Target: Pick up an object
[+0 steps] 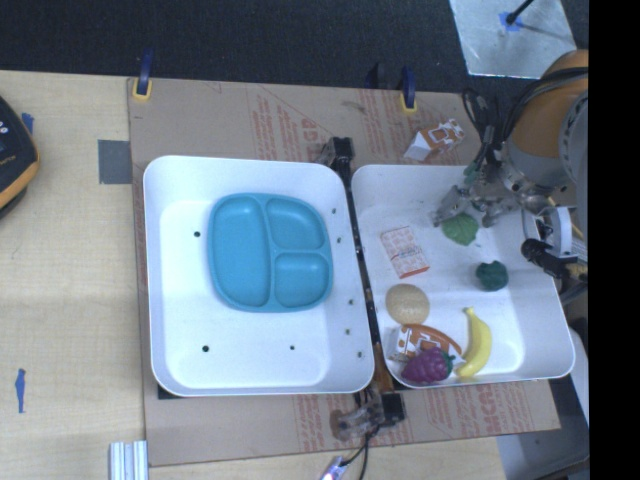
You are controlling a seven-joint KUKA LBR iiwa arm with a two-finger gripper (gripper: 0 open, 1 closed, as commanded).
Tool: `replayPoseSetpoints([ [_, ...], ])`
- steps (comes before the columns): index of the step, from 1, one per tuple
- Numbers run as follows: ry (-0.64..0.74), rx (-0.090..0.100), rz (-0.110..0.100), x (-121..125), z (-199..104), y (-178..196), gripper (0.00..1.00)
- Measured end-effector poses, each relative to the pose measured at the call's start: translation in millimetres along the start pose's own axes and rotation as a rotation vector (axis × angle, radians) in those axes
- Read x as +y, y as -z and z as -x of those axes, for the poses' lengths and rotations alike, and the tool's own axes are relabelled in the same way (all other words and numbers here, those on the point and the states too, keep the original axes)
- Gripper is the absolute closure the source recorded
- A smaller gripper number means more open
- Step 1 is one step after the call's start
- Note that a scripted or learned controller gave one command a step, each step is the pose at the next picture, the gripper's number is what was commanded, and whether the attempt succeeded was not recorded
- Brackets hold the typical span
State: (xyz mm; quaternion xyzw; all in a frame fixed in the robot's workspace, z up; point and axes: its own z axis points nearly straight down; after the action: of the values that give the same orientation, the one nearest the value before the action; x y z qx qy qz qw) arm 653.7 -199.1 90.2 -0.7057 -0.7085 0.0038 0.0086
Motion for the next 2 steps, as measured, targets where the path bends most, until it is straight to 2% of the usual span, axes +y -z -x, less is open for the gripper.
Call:
replayPoseSetpoints([
  [1,0.004,-0.005,0.0,0,3,11,1.0],
  [2,0.002,-0.008,0.018,3,4,35,1.0],
])
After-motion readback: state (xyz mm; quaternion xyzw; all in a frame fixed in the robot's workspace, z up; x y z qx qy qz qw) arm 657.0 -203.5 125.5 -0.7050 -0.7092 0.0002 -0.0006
